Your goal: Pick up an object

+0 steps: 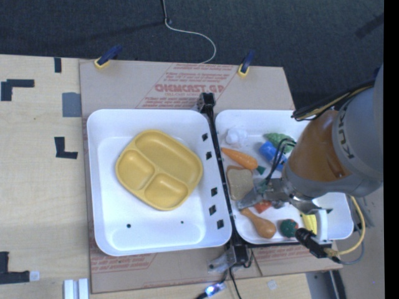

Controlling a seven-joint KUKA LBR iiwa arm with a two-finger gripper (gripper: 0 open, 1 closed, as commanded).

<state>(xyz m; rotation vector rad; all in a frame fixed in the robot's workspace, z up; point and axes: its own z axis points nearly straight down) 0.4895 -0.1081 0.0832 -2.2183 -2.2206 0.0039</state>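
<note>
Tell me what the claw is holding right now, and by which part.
Cannot be told. The claw is low in the right bin, over the slice of bread and a small red item, but no object shows between its tips.

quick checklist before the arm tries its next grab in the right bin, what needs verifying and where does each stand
1. Gripper is over the right bin: ok.
2. Object between its fingers: not ok, none visible.
3. Target free of neighbours: not ok, the brown slice, carrot and drumstick crowd together.
4. Finger opening: cannot tell.
5. Yellow tray lies apart in the left bin: ok.
</note>
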